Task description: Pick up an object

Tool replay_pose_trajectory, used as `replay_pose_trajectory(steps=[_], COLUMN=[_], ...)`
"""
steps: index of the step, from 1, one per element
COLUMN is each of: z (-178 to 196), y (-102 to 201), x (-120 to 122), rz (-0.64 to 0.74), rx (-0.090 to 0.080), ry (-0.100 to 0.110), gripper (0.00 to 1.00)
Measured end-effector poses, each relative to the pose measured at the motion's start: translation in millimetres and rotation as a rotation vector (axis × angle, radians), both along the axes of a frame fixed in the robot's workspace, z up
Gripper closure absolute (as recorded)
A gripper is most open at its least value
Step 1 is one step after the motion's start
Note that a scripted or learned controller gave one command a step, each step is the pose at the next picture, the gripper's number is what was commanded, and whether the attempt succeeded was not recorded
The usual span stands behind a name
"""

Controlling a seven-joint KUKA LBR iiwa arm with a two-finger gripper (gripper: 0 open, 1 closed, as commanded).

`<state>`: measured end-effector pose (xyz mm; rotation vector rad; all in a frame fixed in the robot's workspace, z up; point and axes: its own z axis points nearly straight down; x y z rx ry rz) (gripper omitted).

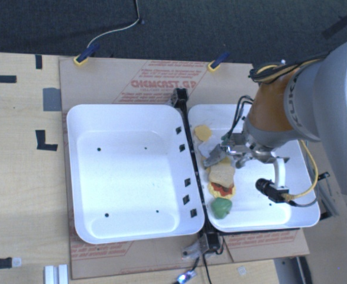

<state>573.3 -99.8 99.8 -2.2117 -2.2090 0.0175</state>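
Sandwich (221,180), a toy one with pale bread and a red and yellow layer showing at its lower edge, lies in the right bin (291,218) near that bin's left wall. My gripper (217,157) hangs just above and to the left of it in the camera view, the metal fingers pointing toward the divider between the two bins. Whether my jaws are spread or pressed together I cannot tell; the fingers blur into one grey shape, and I see nothing clearly caught between them. The sandwich's upper edge sits just beside my fingertips, perhaps touching, though I cannot say which. Right below the sandwich rests a green round piece (221,207), touching or nearly touching it. Above my gripper, near the same wall, lies a small yellow piece (203,133). My orange band (268,108) and grey wrist cover the upper right part of this bin. The left bin (78,158) sits alongside, well apart from my fingers.
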Motion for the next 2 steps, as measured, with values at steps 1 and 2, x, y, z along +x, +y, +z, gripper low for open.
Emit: replay_pose_trajectory(steps=[1,2], z=[-9,175], y=[-26,-53], x=[99,49], rz=[0.005,0.000], rx=[-0.005,-0.007], ry=[-0.026,-0.033], gripper=[0.00,0.00])
